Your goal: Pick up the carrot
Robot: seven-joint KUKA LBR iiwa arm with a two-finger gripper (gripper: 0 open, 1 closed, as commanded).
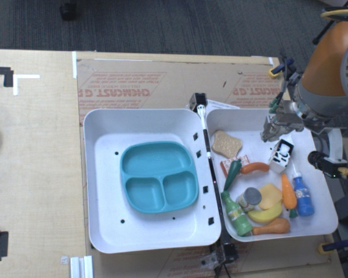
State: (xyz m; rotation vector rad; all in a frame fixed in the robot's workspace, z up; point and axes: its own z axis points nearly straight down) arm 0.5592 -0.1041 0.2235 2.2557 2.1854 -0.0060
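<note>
Approach step: gripper (274,131) hangs over right white plastic bin's (330,213) far side, finger state unclear, small orange carrot (287,192) lying near blue bottle (302,197); next needs descent w/ alignment over it.

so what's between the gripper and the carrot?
In the camera view, a white block with black markings lies between the gripper and the carrot, beside the right bin's far side.
</note>
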